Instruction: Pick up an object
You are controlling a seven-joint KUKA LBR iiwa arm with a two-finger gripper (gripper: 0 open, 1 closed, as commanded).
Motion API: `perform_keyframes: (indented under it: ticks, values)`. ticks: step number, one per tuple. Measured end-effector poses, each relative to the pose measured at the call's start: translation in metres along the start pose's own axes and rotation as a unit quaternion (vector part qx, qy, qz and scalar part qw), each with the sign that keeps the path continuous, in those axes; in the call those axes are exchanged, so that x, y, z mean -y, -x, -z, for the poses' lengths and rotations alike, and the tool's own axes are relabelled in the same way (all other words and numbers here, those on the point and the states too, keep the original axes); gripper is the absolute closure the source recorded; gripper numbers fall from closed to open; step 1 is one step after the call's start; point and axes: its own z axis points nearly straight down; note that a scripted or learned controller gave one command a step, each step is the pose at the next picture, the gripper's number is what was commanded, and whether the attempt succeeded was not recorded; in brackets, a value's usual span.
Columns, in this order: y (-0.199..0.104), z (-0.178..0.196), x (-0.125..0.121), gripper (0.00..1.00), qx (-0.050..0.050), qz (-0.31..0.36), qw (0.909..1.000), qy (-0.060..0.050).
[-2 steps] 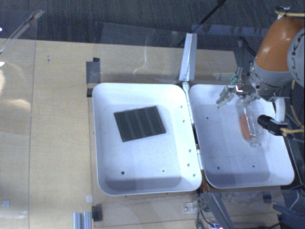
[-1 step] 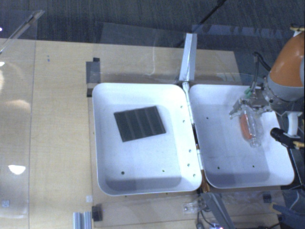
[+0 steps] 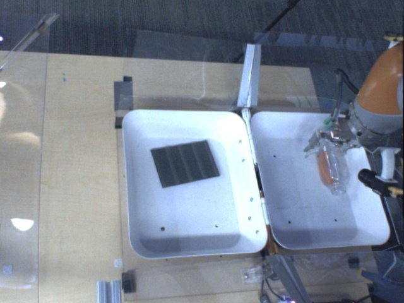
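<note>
My gripper (image 3: 333,180) hangs over the right bin (image 3: 297,232), toward its right half, with its clear fingers (image 3: 338,169) pointing down at the bin floor. A small elongated orange object (image 3: 324,166) sits between the fingers, which are shut on it. In the left bin (image 3: 139,232) a dark grey ribbed rectangular pad (image 3: 185,163) lies flat, slightly turned, in the upper middle of the floor. It is well to the left of the gripper.
The two bins meet at a raised divider (image 3: 255,175) with a metal bar (image 3: 249,74) standing at its far end. The orange band of the arm (image 3: 382,87) looms at the right edge. Wooden bench (image 3: 63,169) extends to the left.
</note>
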Motion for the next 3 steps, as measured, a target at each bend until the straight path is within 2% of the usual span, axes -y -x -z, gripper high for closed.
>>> perform_keyframes:
  ticks: [1, 2, 3]
  values:
    - [0.021, -0.047, -0.019, 0.00, 0.001, 0.047, 0.9989, 0.003]
    - [0.034, -0.068, 0.003, 0.00, 0.001, 0.095, 0.9954, 0.005]
    - [0.033, -0.056, 0.001, 1.00, 0.002, 0.096, 0.9954, 0.008]
